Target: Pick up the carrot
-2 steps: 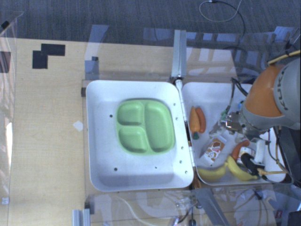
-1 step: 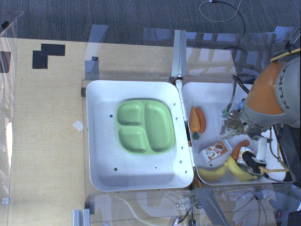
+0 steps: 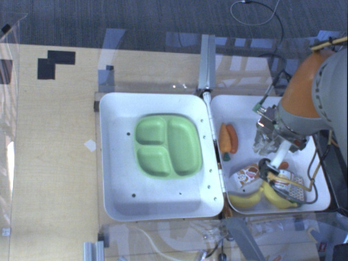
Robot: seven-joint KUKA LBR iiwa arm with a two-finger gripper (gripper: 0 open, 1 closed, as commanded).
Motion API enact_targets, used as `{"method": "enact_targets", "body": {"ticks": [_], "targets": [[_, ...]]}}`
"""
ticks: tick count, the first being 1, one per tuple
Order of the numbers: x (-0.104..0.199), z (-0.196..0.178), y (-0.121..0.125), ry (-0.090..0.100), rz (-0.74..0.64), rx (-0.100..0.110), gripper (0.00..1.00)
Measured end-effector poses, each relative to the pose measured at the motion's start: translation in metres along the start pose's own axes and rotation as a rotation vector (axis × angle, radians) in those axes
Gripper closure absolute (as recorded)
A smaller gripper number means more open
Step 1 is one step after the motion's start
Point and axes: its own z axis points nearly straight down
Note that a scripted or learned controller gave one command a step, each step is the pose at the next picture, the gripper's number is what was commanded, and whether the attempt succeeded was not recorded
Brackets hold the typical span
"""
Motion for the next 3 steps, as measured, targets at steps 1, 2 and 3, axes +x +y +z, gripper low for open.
{"method": "enact_targets", "body": {"ticks": [1, 2, 3], "targets": [[0.057, 0.001, -0.049, -0.001, 0.116, 0.003, 1.0], [0.059, -0.009, -0.048, 0.001, 0.107, 0.001, 1.0], [0.069, -0.022, -0.053, 0.0, -0.39, 0.003, 1.0]]}}
